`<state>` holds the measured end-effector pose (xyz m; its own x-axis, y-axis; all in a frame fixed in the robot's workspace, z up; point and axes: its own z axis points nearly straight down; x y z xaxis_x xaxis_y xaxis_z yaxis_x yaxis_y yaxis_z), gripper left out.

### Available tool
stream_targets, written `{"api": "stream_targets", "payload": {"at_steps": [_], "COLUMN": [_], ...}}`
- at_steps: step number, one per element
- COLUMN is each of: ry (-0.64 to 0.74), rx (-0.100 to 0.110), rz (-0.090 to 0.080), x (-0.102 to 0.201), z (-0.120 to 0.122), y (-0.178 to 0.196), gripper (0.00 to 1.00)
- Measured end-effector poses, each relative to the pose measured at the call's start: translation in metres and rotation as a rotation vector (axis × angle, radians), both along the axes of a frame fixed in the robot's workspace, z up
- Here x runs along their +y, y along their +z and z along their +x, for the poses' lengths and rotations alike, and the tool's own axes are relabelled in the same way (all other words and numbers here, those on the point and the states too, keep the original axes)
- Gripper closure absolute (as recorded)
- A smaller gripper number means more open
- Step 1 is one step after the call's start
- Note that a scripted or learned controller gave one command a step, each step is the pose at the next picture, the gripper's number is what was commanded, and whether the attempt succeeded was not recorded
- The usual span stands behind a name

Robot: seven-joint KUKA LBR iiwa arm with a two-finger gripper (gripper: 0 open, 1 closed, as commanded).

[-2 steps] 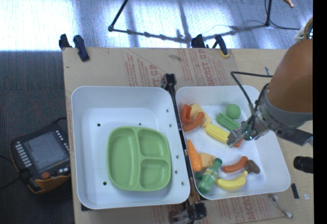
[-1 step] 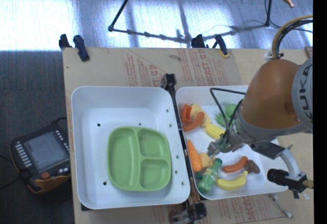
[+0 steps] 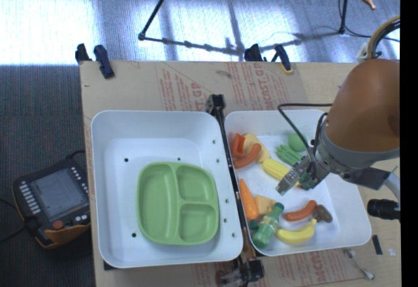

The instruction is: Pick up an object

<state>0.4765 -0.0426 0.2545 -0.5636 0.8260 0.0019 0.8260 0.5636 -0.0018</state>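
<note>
The right bin [image 3: 346,227] holds several toy foods: a yellow corn cob [image 3: 274,168], a carrot [image 3: 247,198], a red sausage [image 3: 300,212], a banana [image 3: 295,235], a green bottle [image 3: 268,225], green pea pods [image 3: 290,148], and orange and red pieces [image 3: 243,148] at its far left. My gripper [image 3: 295,179] hangs over the middle of this bin, just right of the corn cob and above the sausage. Nothing is visibly held in it. The arm's orange band and grey wrist cover the bin's right side.
The left bin [image 3: 117,135] holds a green divided plate [image 3: 177,202]. A black clamp bar [image 3: 225,148] runs between the two bins. A teach pendant [image 3: 52,204] lies on the floor at the left. Cardboard covers the bench behind the bins.
</note>
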Motion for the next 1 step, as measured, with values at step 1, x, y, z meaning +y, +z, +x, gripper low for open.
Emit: {"api": "stream_targets", "payload": {"at_steps": [1], "ry": [0.481], "rx": [-0.002], "rz": [0.001], "x": [-0.0046], "z": [0.0], "y": [0.0046], "gripper": [1.0]}}
